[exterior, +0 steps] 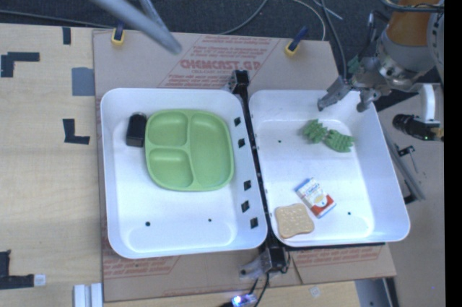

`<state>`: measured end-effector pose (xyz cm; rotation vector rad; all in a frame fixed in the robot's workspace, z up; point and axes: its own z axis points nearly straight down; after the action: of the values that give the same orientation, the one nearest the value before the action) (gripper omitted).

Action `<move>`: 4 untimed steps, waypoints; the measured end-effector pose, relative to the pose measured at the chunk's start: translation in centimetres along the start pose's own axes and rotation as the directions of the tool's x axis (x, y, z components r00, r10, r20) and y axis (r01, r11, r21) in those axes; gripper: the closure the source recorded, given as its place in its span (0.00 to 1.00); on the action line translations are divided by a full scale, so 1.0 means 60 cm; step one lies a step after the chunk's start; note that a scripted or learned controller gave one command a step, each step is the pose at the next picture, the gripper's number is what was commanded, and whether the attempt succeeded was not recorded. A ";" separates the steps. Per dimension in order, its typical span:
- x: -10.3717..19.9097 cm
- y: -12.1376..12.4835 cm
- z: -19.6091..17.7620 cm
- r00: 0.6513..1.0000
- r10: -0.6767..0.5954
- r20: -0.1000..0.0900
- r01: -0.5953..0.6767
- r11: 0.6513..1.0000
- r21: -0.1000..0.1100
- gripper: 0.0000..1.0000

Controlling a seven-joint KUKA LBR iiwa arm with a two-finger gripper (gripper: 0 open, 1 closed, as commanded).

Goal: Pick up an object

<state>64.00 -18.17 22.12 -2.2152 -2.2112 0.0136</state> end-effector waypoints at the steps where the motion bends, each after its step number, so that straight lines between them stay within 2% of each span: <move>1: 0.001 0.005 -0.013 1.000 -0.003 0.003 0.003 1.000 -0.013 0.00; 3: 0.014 -0.019 0.157 1.000 -0.003 0.002 0.003 1.000 -0.007 0.00; 4: 0.015 -0.016 0.228 1.000 -0.005 0.006 0.005 1.000 -0.018 0.00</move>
<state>62.87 -17.23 8.44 -2.2211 -2.2292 0.0001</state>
